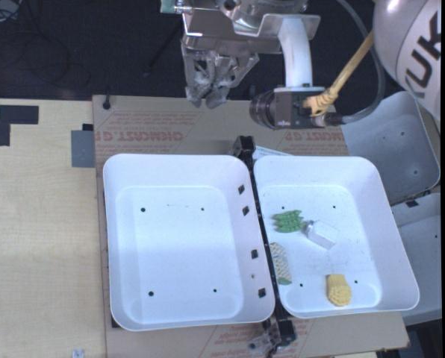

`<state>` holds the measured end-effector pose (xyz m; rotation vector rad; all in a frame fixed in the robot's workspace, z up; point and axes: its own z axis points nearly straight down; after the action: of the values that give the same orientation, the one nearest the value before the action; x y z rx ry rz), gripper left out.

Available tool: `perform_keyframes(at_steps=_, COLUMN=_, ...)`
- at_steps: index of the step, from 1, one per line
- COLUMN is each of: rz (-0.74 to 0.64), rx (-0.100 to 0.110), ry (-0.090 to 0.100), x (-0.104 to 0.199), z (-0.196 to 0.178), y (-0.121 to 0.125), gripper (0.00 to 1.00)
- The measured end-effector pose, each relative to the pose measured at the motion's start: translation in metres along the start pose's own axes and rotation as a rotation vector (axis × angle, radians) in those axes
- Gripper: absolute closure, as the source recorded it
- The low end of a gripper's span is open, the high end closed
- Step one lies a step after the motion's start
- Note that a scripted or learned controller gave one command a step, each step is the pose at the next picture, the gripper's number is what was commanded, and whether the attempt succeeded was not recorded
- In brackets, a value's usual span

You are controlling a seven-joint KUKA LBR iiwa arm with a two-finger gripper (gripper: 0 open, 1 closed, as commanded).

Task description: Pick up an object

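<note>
Grey claw (210,88) raised above bins, fingers bunched together, empty; arm top cropped.

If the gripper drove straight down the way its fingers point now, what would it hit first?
Probably the brown board behind the left bin, not any object; the gripper hangs beyond the bins, though depth is hard to judge.

Hangs high at the far edge of the scene, gripper (209,95) pointing down with fingers drawn close together, nothing between them. Reaches in from the right, grey arm (413,28) curving at the far right corner.
</note>
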<state>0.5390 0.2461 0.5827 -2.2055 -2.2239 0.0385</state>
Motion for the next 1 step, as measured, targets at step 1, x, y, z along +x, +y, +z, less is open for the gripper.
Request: perform_keyframes(at_steps=1, rz=-0.003, rx=0.004, ry=-0.002, x=0.0009, z=-0.0090, y=-0.0003, gripper=1.00)
